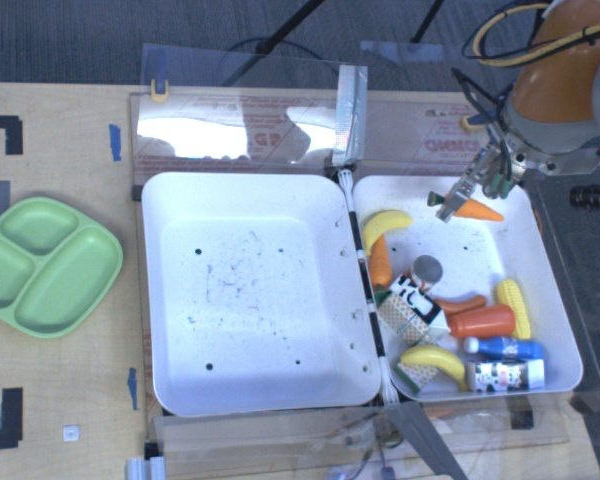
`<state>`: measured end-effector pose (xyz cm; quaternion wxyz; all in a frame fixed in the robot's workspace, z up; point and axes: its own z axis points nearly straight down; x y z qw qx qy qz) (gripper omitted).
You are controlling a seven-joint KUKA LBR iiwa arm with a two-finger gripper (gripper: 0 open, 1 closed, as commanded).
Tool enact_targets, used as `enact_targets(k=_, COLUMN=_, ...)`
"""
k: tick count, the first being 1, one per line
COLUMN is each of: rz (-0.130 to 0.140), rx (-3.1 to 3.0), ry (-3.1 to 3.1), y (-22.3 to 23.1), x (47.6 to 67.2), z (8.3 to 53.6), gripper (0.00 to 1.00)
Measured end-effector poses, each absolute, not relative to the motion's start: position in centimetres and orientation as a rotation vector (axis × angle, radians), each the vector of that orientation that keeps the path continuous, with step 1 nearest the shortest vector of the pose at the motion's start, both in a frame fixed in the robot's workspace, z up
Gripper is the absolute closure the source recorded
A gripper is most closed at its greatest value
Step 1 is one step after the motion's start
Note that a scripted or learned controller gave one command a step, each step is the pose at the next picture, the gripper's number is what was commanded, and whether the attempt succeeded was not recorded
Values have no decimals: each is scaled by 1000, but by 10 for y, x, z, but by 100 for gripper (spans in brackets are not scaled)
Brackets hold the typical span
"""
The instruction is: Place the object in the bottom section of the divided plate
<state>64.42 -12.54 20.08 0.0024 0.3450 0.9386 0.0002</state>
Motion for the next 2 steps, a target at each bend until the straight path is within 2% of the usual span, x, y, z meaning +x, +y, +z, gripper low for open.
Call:
enact_targets(k=1, rz=-2, rx=1218, ry=2899, y=-26, x=623, z=187, gripper=100)
enact_targets(k=2, rz=-3, rx=1265, ry=2880, y=73, x=611, z=184, gripper=100)
